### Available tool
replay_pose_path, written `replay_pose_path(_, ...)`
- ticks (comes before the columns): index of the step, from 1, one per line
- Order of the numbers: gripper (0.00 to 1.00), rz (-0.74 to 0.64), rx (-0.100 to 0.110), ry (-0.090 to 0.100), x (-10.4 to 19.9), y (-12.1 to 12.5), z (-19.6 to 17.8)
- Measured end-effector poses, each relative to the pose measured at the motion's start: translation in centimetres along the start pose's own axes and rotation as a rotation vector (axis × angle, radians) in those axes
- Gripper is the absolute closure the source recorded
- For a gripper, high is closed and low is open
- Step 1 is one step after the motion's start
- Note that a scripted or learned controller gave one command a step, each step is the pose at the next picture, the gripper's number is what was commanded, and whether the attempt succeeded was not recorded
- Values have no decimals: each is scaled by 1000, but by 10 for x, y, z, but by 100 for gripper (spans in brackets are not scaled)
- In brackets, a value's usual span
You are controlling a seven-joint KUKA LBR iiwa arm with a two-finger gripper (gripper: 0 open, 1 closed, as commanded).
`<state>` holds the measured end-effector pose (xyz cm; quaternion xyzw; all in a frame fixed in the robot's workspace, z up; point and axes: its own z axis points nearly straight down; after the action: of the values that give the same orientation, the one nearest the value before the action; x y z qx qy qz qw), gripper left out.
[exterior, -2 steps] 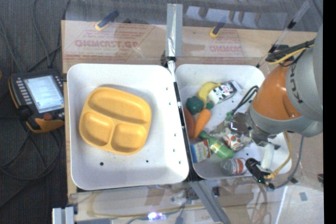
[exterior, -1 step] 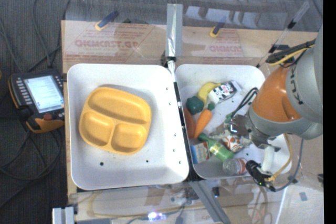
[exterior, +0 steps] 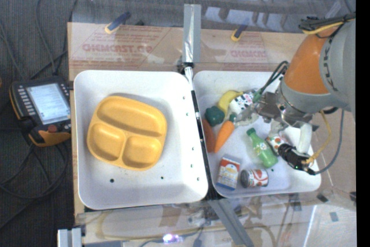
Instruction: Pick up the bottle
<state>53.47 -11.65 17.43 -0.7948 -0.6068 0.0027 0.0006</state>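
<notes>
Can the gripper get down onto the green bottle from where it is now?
Probably yes. The gripper sits just above the green bottle in the right bin, and the bottle's top looks uncovered, though the carrot and can lie close.

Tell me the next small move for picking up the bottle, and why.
Probably shift the gripper slightly toward the green bottle and descend. The bottle lies flat in the right bin, just below the gripper, between the carrot and a white item, not grasped.
</notes>
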Motion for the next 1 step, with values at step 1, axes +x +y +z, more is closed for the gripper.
replay_pose_path(1,0,-258,1,3,-5,-35,66)
